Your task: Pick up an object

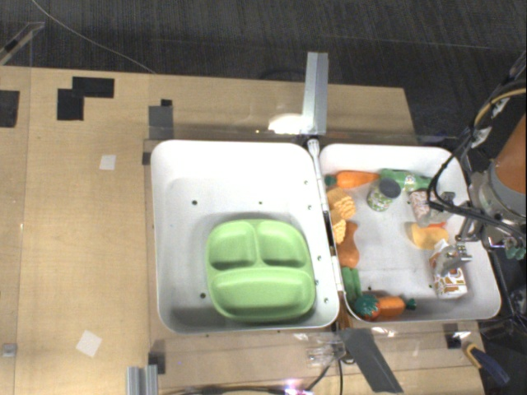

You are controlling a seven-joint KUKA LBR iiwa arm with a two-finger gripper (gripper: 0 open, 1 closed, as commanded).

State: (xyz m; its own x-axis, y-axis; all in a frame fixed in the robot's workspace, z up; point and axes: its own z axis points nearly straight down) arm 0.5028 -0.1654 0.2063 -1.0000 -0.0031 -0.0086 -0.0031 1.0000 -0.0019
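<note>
Toys crowd the right bin [486, 303]; end effector [451, 257] over a small carton [450, 282], grip unreadable.

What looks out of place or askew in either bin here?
Nothing is spilled or damaged. The green tray lies flat in the left bin. The right bin is cluttered: toy food crowds its left wall, a carrot at the top and another carrot at the bottom.

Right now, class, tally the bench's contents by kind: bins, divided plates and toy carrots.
White bins: 2, the left bin and the right bin.
Green divided plate: 1, in the left bin.
Toy carrots: 2, one at the back, one at the front, both in the right bin.
Total: 5.
</note>
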